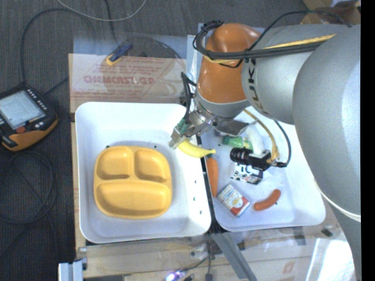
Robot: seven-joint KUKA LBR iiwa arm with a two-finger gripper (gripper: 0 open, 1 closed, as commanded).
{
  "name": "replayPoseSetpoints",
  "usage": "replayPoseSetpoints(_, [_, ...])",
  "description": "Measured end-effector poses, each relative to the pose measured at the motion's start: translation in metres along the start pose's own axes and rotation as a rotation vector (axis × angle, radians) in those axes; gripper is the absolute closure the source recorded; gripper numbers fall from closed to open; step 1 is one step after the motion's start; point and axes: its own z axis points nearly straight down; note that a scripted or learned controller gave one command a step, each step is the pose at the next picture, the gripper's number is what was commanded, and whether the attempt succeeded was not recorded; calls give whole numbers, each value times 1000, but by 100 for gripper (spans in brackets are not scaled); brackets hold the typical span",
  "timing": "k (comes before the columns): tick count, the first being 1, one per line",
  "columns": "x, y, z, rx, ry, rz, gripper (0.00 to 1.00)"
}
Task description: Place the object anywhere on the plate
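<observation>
The grey arm with its orange band fills the upper right of the frame and reaches down toward the middle, where the claw (180, 134) hangs over the right edge of the left shallow white bin (88, 133). From this angle I cannot tell whether the claw is open or closed, nor whether it has hold of anything.

Just under and to the right of the claw is a small yellow plastic banana (197, 150). Its left end sits right at the claw and its right end reaches across the seam between the two bins. I cannot tell whether the banana is lifted or resting on the rims.

The yellow plastic plate with three compartments (133, 180) sits in the lower middle of the left bin. It is just left of the banana and not touching it.

In the right shallow white bin (304, 209), an orange plastic carrot (212, 177) lies upright in the frame along the left wall. A small red and white carton (232, 199) sits just right of its lower end. A reddish-orange sausage (266, 200) lies near the lower middle, and a black and white printed card (249, 174) lies above it. A small green item (235, 140) shows near the top of this bin, too hidden to name.

Above the left bin lies a flat sheet of brown cardboard with red lettering (126, 81). A handheld control pendant with a screen (23, 113) rests on the dark carpet at the left edge of the frame.
</observation>
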Motion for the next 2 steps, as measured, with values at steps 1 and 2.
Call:
replayPoseSetpoints(1, [-32,68,-26,-3,-4,-238,100])
replayPoseSetpoints(2, [23,14,9,-2,0,-408,100])
